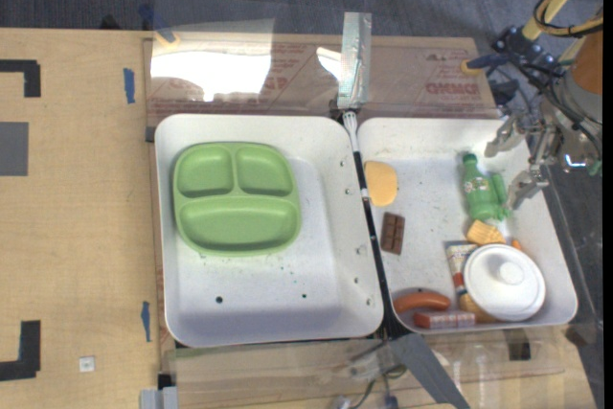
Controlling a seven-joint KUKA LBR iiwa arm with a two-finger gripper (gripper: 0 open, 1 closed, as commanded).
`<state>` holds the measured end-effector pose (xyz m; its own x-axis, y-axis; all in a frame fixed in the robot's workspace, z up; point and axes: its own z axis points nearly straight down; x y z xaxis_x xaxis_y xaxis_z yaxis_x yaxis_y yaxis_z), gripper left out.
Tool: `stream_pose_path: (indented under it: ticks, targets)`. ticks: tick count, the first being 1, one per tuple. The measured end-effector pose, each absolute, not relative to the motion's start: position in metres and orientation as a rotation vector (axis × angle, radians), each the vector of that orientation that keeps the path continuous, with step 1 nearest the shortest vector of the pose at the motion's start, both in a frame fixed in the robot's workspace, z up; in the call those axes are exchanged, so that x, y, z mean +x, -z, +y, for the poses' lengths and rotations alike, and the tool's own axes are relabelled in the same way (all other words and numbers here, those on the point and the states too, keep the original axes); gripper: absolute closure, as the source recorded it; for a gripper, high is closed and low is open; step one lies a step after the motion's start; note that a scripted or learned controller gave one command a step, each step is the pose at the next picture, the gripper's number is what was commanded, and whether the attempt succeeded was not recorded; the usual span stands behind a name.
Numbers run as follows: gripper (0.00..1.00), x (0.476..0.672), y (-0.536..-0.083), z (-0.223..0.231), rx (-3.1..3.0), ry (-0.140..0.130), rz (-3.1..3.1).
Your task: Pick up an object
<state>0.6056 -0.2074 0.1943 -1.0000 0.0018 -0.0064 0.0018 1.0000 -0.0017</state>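
Hand spread wide, holding nothing, just right of green bottle. Risk: bottle rolling off fingers, slanted descent.

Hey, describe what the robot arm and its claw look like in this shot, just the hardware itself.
The claw has two slim, pale metallic fingers hanging from a dark wrist assembly with blue fittings. Black and yellow cables loop above it at the upper right. An orange patch of the arm shows near the right edge. No markings are legible.
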Motion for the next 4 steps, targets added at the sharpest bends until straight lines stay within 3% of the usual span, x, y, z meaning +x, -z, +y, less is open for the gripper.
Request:
stream_pose_path:
  ticks: [1,2,3,4]
  targets:
    - [0.00,0.633,-0.099,-0.178,0.609,0.001,3.070]
    - [1.00,0.635,-0.109,-0.176,0.602,0.001,3.066]
    - [1.00,0.588,-0.139,-0.170,1.165,-0.001,2.914]
    - [1.00,0.582,-0.096,-0.214,0.867,-0.001,3.011]
